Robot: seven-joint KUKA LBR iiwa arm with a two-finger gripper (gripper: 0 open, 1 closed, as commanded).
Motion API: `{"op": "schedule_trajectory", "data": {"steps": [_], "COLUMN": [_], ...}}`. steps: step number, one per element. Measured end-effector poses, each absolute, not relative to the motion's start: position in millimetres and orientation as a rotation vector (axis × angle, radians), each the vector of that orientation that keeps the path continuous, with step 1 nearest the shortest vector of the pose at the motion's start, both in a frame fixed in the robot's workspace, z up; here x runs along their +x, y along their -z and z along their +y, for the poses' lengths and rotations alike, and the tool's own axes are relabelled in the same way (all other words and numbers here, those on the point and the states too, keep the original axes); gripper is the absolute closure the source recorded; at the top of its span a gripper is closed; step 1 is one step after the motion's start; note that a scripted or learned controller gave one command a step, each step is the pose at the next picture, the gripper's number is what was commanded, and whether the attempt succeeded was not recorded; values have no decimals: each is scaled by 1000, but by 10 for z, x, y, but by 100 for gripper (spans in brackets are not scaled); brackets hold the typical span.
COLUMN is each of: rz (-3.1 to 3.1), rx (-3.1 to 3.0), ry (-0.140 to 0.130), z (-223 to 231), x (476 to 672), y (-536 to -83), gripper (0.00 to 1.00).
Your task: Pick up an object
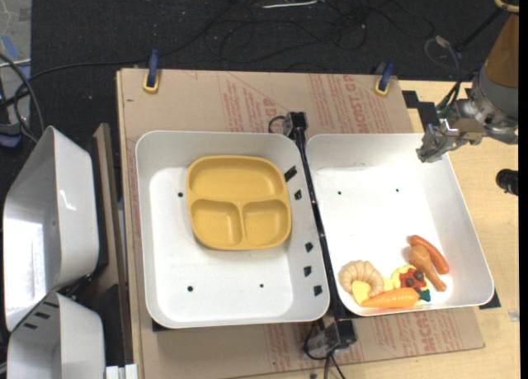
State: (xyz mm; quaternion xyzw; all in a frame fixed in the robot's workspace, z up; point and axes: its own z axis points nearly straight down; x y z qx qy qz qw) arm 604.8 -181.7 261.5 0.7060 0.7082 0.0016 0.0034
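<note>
The bench point(247, 92) carries two white bins side by side. The left bin point(165, 204) holds a yellow divided plate point(239, 202). The right bin point(388, 196) has its toy food heaped in the near right corner. The arm point(499, 80) comes in from the right, and its gripper point(431, 148) hangs over the far right rim of the right bin, well apart from the heap; whether it is open or closed cannot be told at this angle.

The risk looks plain enough. The pieces lie touching one another and close against the bin wall, so a descent could catch the rim, pinch two things at once, or simply push them aside and come up with nothing.

Of the pickings, the sausage point(429, 255) lies slanted, its long axis running from far left to near right. The carrot point(394, 297) lies nearly level across the view, thin end probably to the right, just beside the pale croissant point(361, 274). A squeeze across either long axis would seem the safer bet.
</note>
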Motion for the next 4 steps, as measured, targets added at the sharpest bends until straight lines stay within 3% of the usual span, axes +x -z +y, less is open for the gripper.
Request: {"op": "schedule_trajectory", "data": {"steps": [2,4], "rz": [2231,2232], "rx": [2215,2212], "ry": [1,-2], "z": [-757,257], "x": [5778,5586], "y": [-2366,-2495], "gripper": [100,100]}}
